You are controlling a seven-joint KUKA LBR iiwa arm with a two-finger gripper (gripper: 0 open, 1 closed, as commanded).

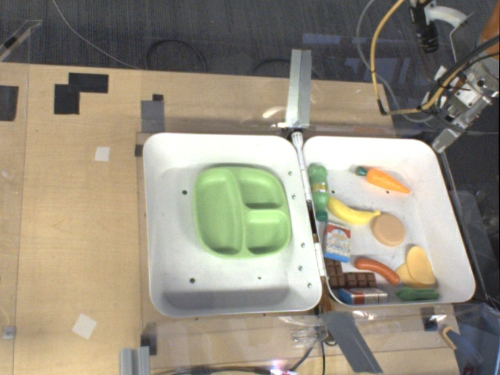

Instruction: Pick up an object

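Orange carrot lay alone near the right bin's far edge, the easiest pick.
Hand hovered past the far right corner, its grip unclear; it should descend straight over the carrot.

I see two bins side by side on bench. Left bin holds divided plate, near centre. Right bin holds the rest: bottle along left wall; carrot at back; banana in front of carrot, right of bottle; round cookie touching banana's right end; small carton in front of banana; chocolate bar and sausage in front of carton; pear-like fruit at front right. Arm end hangs beyond back right corner.
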